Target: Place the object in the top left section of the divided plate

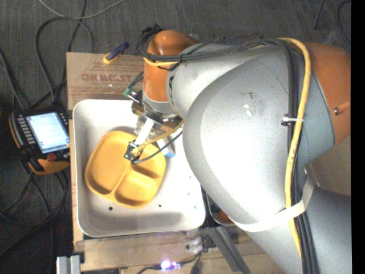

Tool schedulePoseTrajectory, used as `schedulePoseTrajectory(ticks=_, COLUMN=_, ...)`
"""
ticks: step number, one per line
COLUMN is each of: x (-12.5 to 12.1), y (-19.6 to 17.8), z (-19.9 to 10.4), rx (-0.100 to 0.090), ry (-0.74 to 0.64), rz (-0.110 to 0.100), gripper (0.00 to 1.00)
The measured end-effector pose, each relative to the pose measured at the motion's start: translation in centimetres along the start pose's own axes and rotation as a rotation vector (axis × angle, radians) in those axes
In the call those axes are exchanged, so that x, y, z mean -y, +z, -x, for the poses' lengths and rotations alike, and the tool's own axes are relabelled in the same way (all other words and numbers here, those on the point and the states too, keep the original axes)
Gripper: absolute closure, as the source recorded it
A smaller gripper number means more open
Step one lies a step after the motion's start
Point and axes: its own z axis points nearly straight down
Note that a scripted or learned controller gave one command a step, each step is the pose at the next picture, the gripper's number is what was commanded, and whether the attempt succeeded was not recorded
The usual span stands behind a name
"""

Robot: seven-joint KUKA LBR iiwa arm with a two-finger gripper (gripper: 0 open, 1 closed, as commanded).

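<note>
White bin [94,217]: jaws over yellow divided plate [107,171].

Left of the white bin [94,218] lies a teach pendant [43,133] (screen lit); behind the bin, printed cardboard [102,76] and loose cables [37,50].

The floor [34,221] was dark grey carpet with a fine ribbed weave. A pale cable [60,15] looped across it at the upper left, and thinner dark cables [319,4] trailed at the upper right. Just left of the counter [125,242] sat a handheld control pendant [40,131], its screen lit pale. A brown cardboard sheet [102,79] with faded red print covered the counter's far end, with a small blue-and-yellow item [116,51] at its edge. A small violet light [167,265] glowed by the near edge.
</note>
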Motion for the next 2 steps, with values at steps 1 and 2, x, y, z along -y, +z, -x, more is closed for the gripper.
schedulePoseTrajectory(ticks=1, x=-6.2, y=-7.5, z=3.2, rx=0.000, ry=-0.068, rz=0.002, gripper=1.00)
schedulePoseTrajectory(ticks=2, x=3.8, y=-8.1, z=10.5, rx=-0.001, ry=-0.155, rz=-0.003, gripper=1.00)
